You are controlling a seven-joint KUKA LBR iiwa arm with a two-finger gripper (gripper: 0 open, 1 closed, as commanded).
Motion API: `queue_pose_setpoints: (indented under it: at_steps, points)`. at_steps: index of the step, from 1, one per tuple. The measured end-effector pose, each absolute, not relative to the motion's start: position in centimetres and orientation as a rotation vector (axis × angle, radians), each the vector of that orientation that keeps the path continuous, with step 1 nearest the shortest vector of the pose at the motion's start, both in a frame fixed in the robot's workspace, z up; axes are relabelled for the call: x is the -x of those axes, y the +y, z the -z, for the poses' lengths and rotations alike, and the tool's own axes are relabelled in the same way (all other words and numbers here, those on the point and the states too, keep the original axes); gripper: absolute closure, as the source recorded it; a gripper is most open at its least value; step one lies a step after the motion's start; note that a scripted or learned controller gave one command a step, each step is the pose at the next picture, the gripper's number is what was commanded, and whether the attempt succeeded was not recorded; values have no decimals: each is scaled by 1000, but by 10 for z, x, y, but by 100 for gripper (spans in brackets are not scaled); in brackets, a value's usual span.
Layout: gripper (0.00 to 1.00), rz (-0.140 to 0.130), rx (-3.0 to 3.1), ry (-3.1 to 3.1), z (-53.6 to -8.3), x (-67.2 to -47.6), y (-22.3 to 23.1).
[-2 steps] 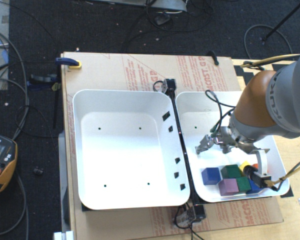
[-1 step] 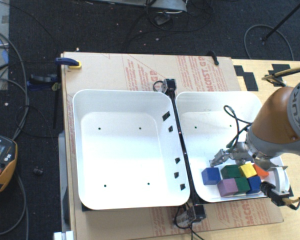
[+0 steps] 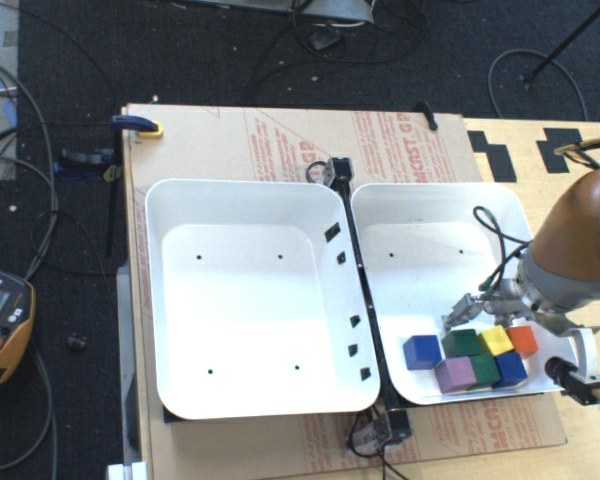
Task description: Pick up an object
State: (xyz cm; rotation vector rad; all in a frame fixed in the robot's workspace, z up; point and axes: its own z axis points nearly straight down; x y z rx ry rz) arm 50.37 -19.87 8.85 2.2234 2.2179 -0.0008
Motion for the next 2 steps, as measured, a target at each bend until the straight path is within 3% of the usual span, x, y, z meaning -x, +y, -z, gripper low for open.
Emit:
queue_pose_setpoints:
  at_steps: [1,2]
  points:
    - [0,-7,-2212,2225,-162,-534,-146]
    - [0,3,-2227,2220,-86,-502,-187]
